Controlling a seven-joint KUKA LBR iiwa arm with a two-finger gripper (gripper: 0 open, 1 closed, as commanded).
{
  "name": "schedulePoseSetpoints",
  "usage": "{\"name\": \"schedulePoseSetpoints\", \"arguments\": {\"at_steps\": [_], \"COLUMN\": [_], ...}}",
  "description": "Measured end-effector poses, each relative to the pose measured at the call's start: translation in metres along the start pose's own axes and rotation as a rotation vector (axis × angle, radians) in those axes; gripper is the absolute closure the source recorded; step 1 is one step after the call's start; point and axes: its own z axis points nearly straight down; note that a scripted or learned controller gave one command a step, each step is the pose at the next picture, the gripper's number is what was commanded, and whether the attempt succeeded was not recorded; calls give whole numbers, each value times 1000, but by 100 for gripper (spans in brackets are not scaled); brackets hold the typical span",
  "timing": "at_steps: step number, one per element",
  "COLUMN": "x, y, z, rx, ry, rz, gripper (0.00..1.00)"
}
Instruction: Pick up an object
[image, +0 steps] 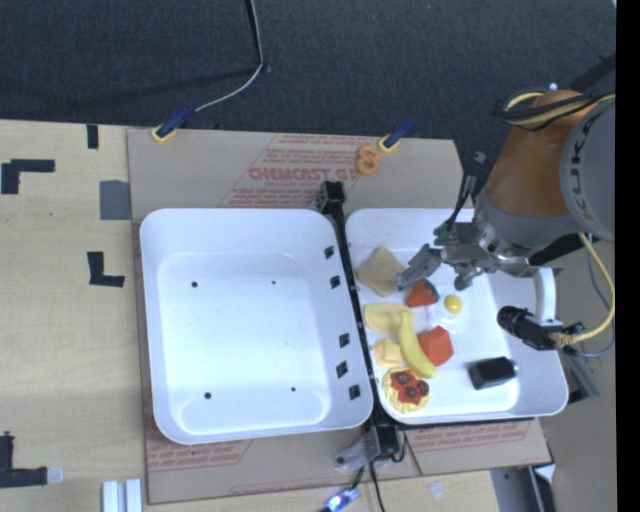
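Gripper (443, 270) above glossy curved plastic banana (413, 350).

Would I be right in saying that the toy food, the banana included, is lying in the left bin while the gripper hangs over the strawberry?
Not quite: the camera view shows the toy food, with the banana, lying in the right bin, not the left bin. The rest holds: the gripper hangs over the strawberry.
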Motion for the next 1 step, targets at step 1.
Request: {"name": "schedulePoseSetpoints", "arguments": {"at_steps": [1], "x": [-31], "y": [-26], "z": [105], "rx": [9], "ry": [1], "rz": [4], "gripper": [0]}}
